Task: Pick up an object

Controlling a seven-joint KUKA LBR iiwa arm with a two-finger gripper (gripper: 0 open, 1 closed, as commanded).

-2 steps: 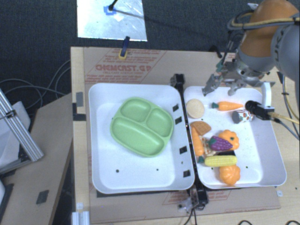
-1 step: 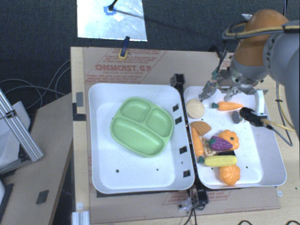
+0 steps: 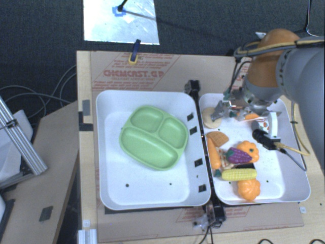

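While the claw [image 3: 227, 110] hovers right of frame center, its state impossible to tell, the toy corn [image 3: 238, 174] looks light, stiff, grippable mid-cob.

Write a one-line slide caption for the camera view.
The gripper hangs over the right bin of toy food; a green divided plate lies in the left bin.

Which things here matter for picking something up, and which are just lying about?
For the job: gripper, corn, carrot, purple toy, right bin.
Lying about: green plate, left bin, silver sheet.
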